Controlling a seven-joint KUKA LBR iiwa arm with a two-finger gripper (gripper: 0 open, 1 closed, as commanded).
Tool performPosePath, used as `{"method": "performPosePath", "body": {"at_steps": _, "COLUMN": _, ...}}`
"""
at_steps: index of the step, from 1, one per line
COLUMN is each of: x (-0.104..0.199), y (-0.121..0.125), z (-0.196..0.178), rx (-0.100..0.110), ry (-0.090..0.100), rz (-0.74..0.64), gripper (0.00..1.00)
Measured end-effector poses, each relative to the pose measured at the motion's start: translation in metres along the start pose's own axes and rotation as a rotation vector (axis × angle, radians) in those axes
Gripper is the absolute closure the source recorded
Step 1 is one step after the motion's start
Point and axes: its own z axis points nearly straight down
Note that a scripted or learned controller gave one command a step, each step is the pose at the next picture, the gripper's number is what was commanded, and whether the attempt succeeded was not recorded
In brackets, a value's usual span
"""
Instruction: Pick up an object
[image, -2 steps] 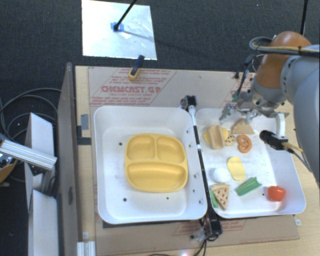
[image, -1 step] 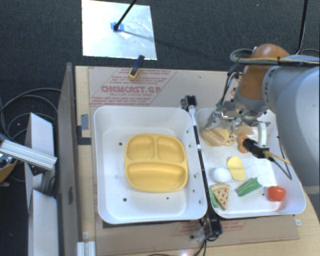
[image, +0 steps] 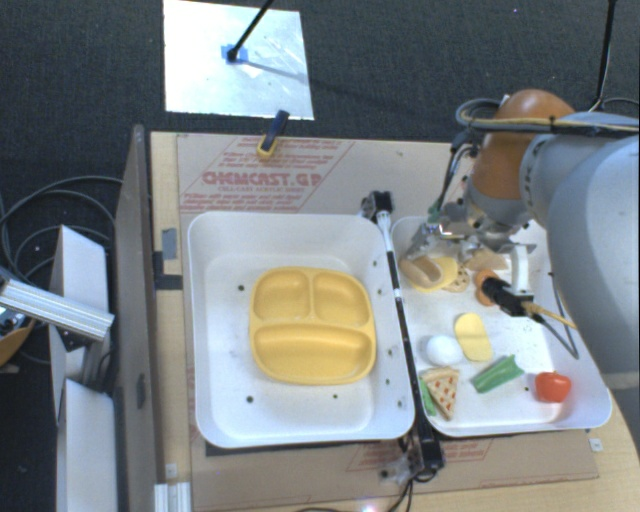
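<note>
1. A cardboard sheet (image: 300, 170) covers the bench, which stands on a dark floor. Two white bins sit side by side on the sheet.
2. The gripper (image: 440, 240) hangs low over the far part of the right bin (image: 520, 345). The view does not show whether it is open or closed, and nothing can be seen held in it.
3. A tan round toy food (image: 430, 272) lies right under the gripper, on its near side, and contact cannot be judged.
4. A small orange-brown piece (image: 484, 282) lies just right of the gripper, partly hidden.
5. Nearer the camera from the gripper lie a yellow piece (image: 472, 336) and a white egg (image: 441, 349), close together.
6. Farther from the gripper the same way are a pizza slice (image: 441, 390), a green piece (image: 497, 373) and a red tomato (image: 552, 386), the tomato being the farthest right.
7. The grey arm (image: 590, 220) runs off to the right of the gripper, with its orange band (image: 520, 140) just above it.
8. Left of the gripper, across the wall between the bins, the left bin (image: 225, 300) holds a yellow divided tray (image: 312, 325).
9. Beyond the gripper and to its left, a small yellow-tipped tool (image: 272, 135) lies on the cardboard, and a shiny sheet (image: 240, 60) lies on the floor past it.
</note>
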Motion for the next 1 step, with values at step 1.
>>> {"method": "performPosePath", "body": {"at_steps": 1, "x": 0.0046, "y": -0.0107, "z": -0.0006, "rx": -0.004, "ry": -0.003, "rz": 0.003, "gripper": 0.00}}
